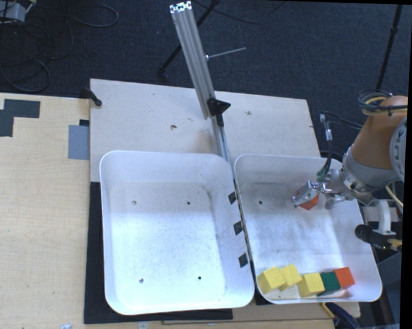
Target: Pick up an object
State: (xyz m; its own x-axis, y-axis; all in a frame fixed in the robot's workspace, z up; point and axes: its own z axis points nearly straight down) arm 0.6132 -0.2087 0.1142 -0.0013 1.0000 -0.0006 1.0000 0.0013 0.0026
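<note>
Over the right shallow white plastic bin point(366, 232), my claw point(305, 197), grip state indeterminable, hangs well apart from the coloured blocks point(310, 279), risking an empty grasp.

Lighting even, fairly bright, diffuse overhead; no single hard source evident. Left bin point(165, 233), well left of the gripper point(305, 197), is near overexposed: floor washes out to flat white with a faint bluish cast. Right bin point(305, 229), under and around the gripper, reads slightly greyer, speckle visible on its floor. Shadows soft and short; a faint one sits just beneath the gripper. Dark carpet point(279, 48) beyond the gripper loses detail in the blacks. Overall sharpness modest, fine edges soft, gripper detail smeared; fingers not resolvable. Colours on the blocks point(310, 279) nearer the camera than the gripper stay saturated. No obvious edge distortion.
</note>
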